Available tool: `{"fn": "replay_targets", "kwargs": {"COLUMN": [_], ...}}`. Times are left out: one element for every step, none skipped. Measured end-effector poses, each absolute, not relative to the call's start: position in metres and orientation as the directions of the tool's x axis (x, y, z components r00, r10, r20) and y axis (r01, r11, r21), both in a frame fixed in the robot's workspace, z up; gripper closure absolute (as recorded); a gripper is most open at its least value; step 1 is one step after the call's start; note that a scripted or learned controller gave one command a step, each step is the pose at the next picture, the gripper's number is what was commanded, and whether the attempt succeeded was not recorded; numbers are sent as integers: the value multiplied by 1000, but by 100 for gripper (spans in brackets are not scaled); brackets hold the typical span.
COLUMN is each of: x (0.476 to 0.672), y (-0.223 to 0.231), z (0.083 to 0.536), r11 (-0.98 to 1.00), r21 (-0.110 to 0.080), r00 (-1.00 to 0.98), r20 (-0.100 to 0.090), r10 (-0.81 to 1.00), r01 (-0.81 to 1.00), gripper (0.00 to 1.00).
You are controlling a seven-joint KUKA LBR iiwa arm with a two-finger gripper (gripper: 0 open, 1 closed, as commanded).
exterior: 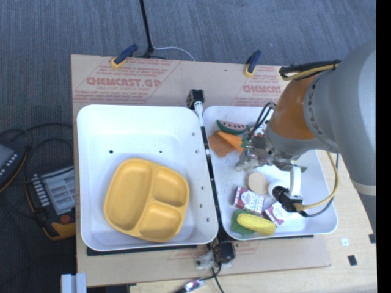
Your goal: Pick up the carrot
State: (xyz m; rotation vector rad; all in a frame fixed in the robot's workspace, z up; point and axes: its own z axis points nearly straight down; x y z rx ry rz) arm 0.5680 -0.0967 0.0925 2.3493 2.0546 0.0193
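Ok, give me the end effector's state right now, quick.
End effector: low in the right bin, right beside the carrot; whether it is open, closed or holding anything cannot be told from this angle.

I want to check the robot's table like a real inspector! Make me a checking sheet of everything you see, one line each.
Surface: brown board bearing two white bins, left bin and right bin.
Job's things: carrot in the right bin's upper left part, lying beside the gripper.
Clutter: yellow divided plate in the left bin; watermelon slice, round cream piece, small packets and corn cob in the right bin.
Grippers: gripper low over the right bin, next to the carrot; nothing seen held.
Cables: yellow cable looping off the arm; black cords on the floor.
Surroundings: grey carpet, yellow clamps, a device on the floor at left.
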Motion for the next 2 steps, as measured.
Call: {"fn": "replay_targets", "kwargs": {"x": [609, 580], "y": [17, -30], "z": [188, 183], "r11": [-215, 298], "r21": [7, -3], "r00": [215, -298], "r20": [4, -2], "r10": [977, 955], "r01": [977, 955], "gripper": [100, 100]}}
